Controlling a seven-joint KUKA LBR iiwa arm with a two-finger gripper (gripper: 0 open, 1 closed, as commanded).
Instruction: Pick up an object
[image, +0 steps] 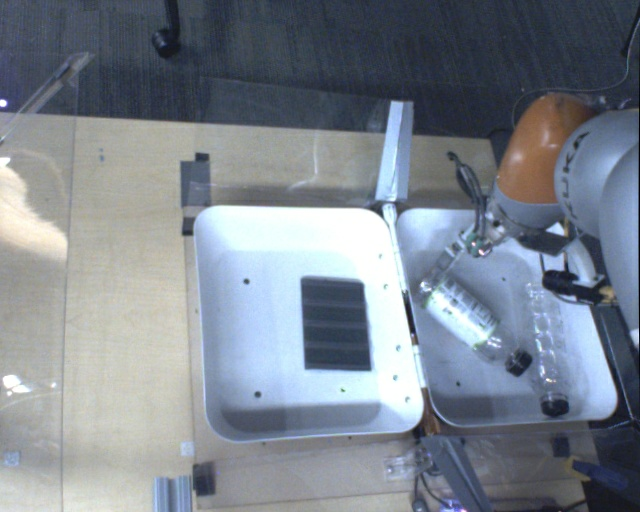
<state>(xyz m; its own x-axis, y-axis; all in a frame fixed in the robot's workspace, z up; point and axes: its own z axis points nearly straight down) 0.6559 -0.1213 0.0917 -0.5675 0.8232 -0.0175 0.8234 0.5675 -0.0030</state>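
I see a pale wooden worktop (110, 330) carrying two shallow white bins side by side; beyond its far edge the floor (300, 40) is dark carpet-like material. A clear panel edge (45, 85) runs diagonally at the far left, with glare on the wood below it. The left bin (230, 300) holds a dark ribbed rectangular pad (335, 322) lying flat near its middle. The right bin (590, 400) holds two clear plastic bottles: one bottle (462, 312) lies diagonally in the middle, black cap (517, 362) pointing near-right; a second bottle (547, 345) lies along the right side, its dark cap toward the near edge. The two are close together at the cap end, and I cannot tell if they touch. The grey arm with its orange band (540, 150) enters from the far right. The end effector (478, 243) sits over the far part of the right bin, just beyond the diagonal bottle's far end. I cannot tell its finger state; nothing visibly sits between them. A grey strip (395, 150) stands at the far junction of the bins.
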